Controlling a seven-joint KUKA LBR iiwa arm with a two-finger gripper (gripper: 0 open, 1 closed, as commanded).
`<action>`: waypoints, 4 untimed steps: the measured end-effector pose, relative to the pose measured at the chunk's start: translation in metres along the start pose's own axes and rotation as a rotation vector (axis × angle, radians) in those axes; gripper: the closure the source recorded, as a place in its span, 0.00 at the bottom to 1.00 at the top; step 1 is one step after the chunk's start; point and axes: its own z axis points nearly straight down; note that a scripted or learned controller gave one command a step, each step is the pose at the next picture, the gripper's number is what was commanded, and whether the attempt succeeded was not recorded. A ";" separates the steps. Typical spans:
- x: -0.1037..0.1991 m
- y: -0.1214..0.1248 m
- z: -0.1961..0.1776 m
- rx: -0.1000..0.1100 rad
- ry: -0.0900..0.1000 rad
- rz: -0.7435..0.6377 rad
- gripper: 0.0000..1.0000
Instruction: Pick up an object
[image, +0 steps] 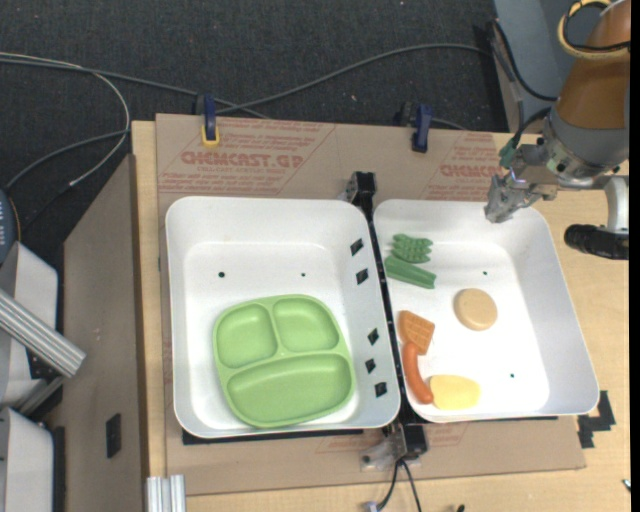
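Lying in the left bin (190, 225), toward its near side, is a green tray (285, 358) with three compartments, tilted slightly. A row of black clips (366, 320) runs down the seam where the two bins meet. Just past that seam, in the right bin (545, 300), a green bean piece (410, 258) sits near the far left corner. Nearer the camera lie an orange wedge (417, 329), a red-orange sausage (416, 374) beside it, and a yellow piece (455, 391) touching the sausage's lower end. A round tan bun (476, 308) rests alone near the bin's middle, apart from the others. Over the far right corner of that bin hangs the gripper (500, 208), pointing down and well apart from every food item; whether it is apart or together cannot be told, and nothing shows in it.
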 end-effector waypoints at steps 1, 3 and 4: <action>0.047 -0.018 -0.010 0.001 0.001 0.000 1.00; 0.155 -0.050 -0.001 0.004 0.001 0.000 1.00; 0.212 -0.077 0.008 0.004 0.001 -0.001 1.00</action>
